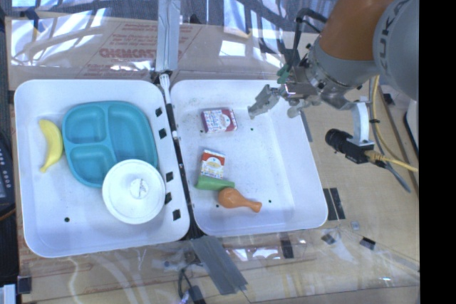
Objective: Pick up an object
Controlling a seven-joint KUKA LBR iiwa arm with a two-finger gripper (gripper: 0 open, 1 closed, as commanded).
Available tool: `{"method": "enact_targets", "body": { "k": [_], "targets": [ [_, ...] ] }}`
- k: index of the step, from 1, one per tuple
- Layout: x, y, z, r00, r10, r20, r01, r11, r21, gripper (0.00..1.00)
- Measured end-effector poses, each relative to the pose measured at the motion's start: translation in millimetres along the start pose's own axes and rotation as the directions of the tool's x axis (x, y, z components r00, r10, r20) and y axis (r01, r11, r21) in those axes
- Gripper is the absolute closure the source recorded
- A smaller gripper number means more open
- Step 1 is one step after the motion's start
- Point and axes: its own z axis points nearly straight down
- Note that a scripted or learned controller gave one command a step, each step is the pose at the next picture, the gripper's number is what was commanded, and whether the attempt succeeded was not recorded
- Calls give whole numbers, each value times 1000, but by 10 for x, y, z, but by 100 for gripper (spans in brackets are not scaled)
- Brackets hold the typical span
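Sitting on a cardboard-covered bench (128, 46), two white bins (28, 153).

I count two white bins: the left bin (28, 224) and the right bin (299, 174). In the left one I see three things: one banana (48, 144), one blue tray (107, 141) and one white lid (134, 191). In the right one I see four: two small cartons, one red (218, 119) and one orange (212, 164), one green piece (208, 184) and one orange drumstick (237, 200). One arm (370, 25).
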Motion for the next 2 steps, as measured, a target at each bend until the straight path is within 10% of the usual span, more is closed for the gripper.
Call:
{"method": "enact_targets", "body": {
  "k": [1,2],
  "targets": [
    [-207,277,-401,948,-317,3,317,948,-4,0],
    [472,500,495,933,-361,0,361,933,1,0]
  ]
}}
